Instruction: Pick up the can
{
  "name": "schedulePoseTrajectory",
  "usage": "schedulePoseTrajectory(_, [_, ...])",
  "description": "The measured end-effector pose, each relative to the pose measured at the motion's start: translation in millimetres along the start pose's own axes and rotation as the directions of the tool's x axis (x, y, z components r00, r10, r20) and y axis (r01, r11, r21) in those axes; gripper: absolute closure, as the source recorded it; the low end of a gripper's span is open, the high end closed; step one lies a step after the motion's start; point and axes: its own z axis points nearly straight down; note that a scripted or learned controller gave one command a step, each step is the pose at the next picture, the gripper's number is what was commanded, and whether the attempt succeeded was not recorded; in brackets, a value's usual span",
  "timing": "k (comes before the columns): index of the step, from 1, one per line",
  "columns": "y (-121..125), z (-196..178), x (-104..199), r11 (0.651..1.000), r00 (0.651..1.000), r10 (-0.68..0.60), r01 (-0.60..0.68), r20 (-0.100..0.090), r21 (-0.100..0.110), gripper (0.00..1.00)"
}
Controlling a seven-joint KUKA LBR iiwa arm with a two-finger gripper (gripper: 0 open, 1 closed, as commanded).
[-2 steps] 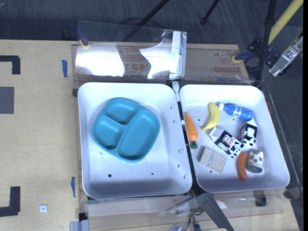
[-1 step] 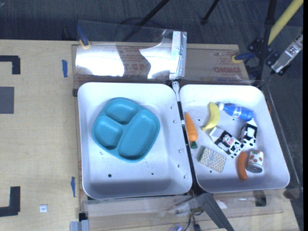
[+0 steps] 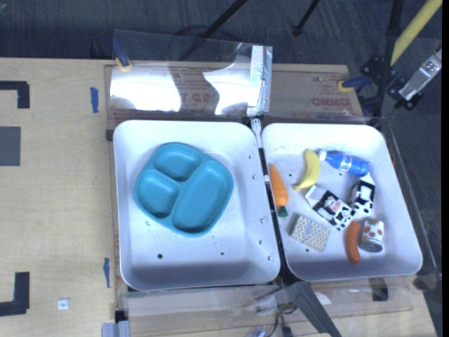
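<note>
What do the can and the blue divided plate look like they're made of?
The can lies on its side: likely metal under a printed white and brown label, though blur leaves that open. The blue divided plate looks like matte moulded plastic, uniformly coloured with soft rounded compartments.

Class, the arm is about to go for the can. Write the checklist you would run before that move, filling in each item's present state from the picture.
1. Can located: ok. The can lies in the right bin, near its front right corner.
2. Can upright: not ok. It lies on its side.
3. Space beside the can: not ok. The orange sausage lies right against its left side.
4. Clear from above: ok. Nothing lies on top of it.
5. Other neighbours: ok. The black-and-white cow toy lies just behind it, apart.
6. Left bin irrelevant: ok. It holds the blue divided plate.
</note>
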Motion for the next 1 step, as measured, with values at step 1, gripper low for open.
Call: schedulePoseTrajectory(1, [1.1,-11.8,-1.2,1.000,1.000,-0.001,0.001,0.007,-0.005,1.00])
